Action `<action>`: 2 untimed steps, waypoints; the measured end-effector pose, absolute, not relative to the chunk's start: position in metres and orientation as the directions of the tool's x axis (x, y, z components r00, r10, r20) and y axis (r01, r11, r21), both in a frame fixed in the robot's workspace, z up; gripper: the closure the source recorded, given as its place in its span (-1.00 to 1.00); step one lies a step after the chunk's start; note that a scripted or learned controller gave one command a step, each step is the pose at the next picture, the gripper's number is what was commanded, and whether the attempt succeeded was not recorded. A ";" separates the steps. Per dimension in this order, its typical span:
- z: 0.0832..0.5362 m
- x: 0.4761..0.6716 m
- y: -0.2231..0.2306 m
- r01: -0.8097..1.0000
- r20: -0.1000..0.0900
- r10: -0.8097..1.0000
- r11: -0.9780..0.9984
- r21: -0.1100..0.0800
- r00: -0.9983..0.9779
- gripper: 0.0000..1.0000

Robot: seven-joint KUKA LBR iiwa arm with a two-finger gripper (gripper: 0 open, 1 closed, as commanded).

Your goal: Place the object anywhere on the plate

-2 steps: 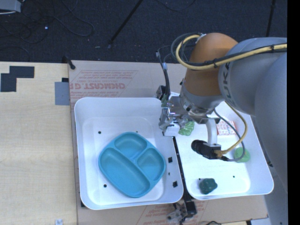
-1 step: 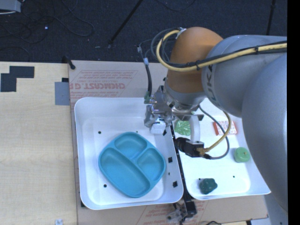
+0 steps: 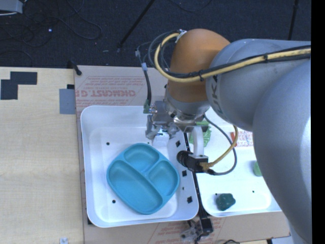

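while i watched from my console, the grey arm (image 3: 264,111) took up most of the right side, reaching in over the bench with its orange band (image 3: 195,50) above the wrist. under it lay the two white bins: the left bin (image 3: 94,187) and the right bin (image 3: 254,200), side by side. a blue divided plate (image 3: 143,178) with three compartments lay flat in the left bin, towards its near right corner. the gripper (image 3: 161,131) hung over the far right part of the left bin, just beyond the plate's far edge. i couldn't tell how wide the claw stood or whether it had hold of anything, the wrist hid it. a small dark green object (image 3: 225,201) sat in the right bin near its front edge, well apart from the plate and the gripper. a bit of lighter green (image 3: 206,132) showed beside the wrist.
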State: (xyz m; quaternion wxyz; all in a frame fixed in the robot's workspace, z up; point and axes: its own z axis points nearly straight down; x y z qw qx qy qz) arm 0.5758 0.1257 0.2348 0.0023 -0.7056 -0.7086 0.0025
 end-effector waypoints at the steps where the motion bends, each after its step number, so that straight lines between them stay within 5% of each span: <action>1: 0.216 0.576 0.128 1.000 -0.002 1.000 0.003 -0.009 -0.003 1.00; 2: 0.217 0.576 0.128 1.000 -0.002 1.000 0.003 -0.008 -0.003 -1.00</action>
